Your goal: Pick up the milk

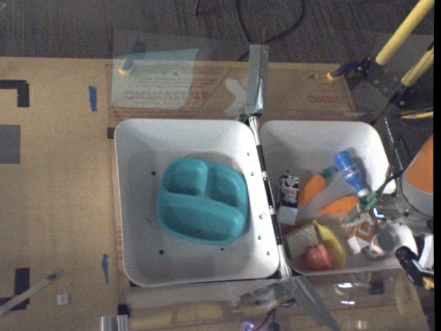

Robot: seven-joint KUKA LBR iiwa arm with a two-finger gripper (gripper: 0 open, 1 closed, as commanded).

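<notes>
Milk carton (pixel 289 198) stood upright at the right bin's (pixel 311 131) left wall — claw (pixel 377 221), grip state unclear, hovered near the bin's right edge.

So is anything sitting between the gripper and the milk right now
Yes. The gripper is at the right bin's right side, while the milk stands against its left wall. The carrots and the blue bottle lie between them, so a straight sideways reach would likely hit those; coming down from above looks clearer.
</notes>
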